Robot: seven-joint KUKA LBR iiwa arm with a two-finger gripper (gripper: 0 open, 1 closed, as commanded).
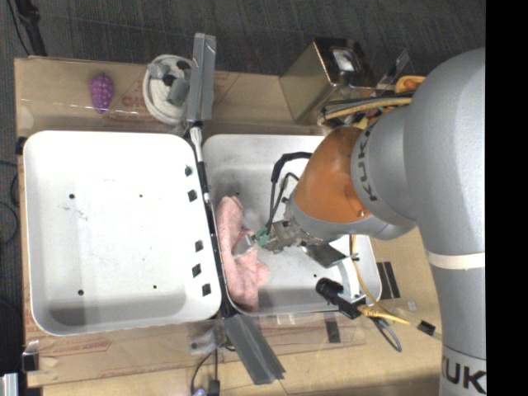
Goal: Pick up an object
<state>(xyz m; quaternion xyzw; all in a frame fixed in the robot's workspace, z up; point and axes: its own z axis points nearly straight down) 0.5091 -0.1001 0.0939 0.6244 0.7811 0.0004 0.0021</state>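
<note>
The grey arm with the orange band (334, 184) reaches down into the right of 2 shallow white plastic bins (247, 151). Its end effector (266, 239) touches the soft pink cloth object (233, 250) lying along the bin's left wall, which looks not yet lifted; I cannot tell its opening.

The arm (429, 155) fills the right of the frame as thick, smooth grey cylinders, with a glossy orange band (330, 180) above the wrist. Black KUKA lettering runs beside that band (and again at the lower right corner). A thin black cable (279, 180) loops off the wrist.
</note>
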